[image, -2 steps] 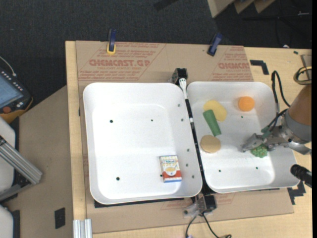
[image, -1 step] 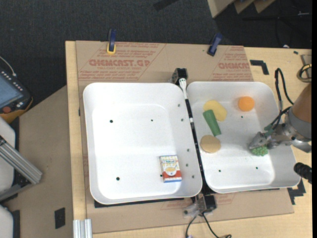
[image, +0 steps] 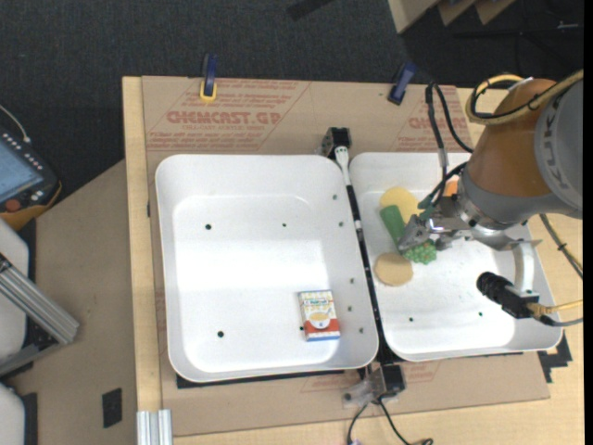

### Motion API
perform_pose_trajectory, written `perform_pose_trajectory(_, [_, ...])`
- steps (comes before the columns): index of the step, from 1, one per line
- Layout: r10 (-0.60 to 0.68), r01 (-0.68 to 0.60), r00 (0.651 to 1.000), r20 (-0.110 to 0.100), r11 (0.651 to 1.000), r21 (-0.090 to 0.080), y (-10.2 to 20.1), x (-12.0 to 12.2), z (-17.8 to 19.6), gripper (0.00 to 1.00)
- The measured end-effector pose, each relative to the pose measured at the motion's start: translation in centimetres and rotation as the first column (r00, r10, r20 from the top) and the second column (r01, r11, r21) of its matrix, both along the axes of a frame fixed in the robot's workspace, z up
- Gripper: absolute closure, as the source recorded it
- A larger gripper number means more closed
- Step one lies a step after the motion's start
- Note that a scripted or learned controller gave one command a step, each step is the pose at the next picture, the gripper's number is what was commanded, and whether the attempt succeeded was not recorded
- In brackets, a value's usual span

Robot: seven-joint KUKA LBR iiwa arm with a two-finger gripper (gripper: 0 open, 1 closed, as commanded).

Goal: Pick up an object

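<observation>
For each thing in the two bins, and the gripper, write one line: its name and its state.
small box: lying flat in the left bin, near its front right corner.
green object: in the right bin, under the gripper.
yellow object: resting behind the green one.
tan disc: lying flat, in front of the gripper.
gripper: lowered over the green object.

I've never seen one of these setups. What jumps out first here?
The big grey and orange arm reaching in from the right, its tool down among green and yellow objects in the right bin. Then the small box lying alone in the left bin.
</observation>
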State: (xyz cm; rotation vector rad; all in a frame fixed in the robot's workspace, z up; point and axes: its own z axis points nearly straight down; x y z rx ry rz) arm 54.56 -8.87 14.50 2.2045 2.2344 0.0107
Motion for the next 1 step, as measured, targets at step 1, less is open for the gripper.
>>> perform_pose_trajectory(1, [-0.005, 0.005, 1.0, 0.002, 1.0, -0.002, 5.46, 5.24, 4.27, 1.0])
